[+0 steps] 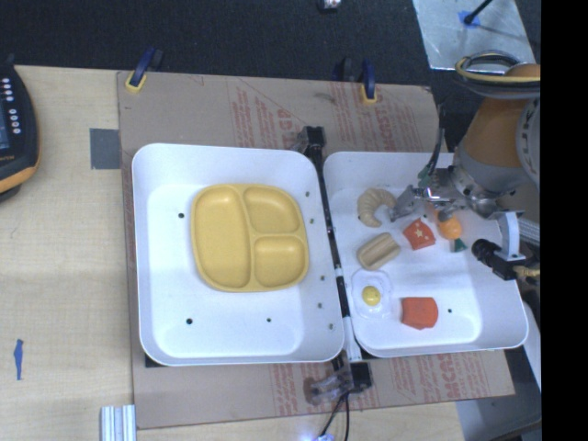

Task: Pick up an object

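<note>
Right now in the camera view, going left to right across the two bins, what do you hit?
Yellow divided plate in the left bin → fried egg → bread roll → red block → orange piece → gripper reaching in from the right, over the right bin.

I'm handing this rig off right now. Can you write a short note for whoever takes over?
Gripper: low in the right bin, beside the croissant; nothing seen between its fingers.
Right bin also holds: bread roll, strawberry, carrot, fried egg, red block.
Left bin: yellow divided plate.
Done: nothing lifted.
Left: grasp one object and raise it.
</note>
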You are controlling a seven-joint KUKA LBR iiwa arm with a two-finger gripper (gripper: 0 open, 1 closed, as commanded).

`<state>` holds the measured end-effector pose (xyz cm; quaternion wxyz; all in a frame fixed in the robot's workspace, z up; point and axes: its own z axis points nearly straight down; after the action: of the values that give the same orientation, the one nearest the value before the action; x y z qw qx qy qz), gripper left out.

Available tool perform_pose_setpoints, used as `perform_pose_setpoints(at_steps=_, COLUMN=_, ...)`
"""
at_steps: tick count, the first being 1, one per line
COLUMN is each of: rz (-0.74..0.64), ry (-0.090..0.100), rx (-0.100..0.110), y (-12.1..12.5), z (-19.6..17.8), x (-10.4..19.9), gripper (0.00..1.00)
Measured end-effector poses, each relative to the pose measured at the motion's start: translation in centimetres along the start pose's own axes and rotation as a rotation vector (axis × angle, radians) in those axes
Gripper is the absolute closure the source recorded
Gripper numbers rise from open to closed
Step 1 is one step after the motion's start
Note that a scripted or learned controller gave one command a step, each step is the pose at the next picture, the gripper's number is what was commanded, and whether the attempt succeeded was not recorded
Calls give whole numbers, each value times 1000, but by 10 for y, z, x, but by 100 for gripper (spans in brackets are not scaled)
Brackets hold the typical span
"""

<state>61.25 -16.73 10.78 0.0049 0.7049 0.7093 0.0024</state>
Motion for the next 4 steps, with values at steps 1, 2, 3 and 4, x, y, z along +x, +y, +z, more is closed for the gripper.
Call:
perform_pose_setpoints(at_steps=1, rz=-1, ry=20, rx=19, y=34, z=15, x=-25, gripper=0)
perform_pose_setpoints(at_steps=2, rz=3, ry=6, rx=20, y=-29, z=16, x=1, gripper=0)
perform_pose_setpoints(at_steps=3, rz=3, ry=2, rx=14, y=-26, z=5, x=-1, gripper=100)
perform_pose_setpoints(at_steps=4, rz=0, ry=4, rx=6, y=-59, z=-98, x=38, gripper=100)
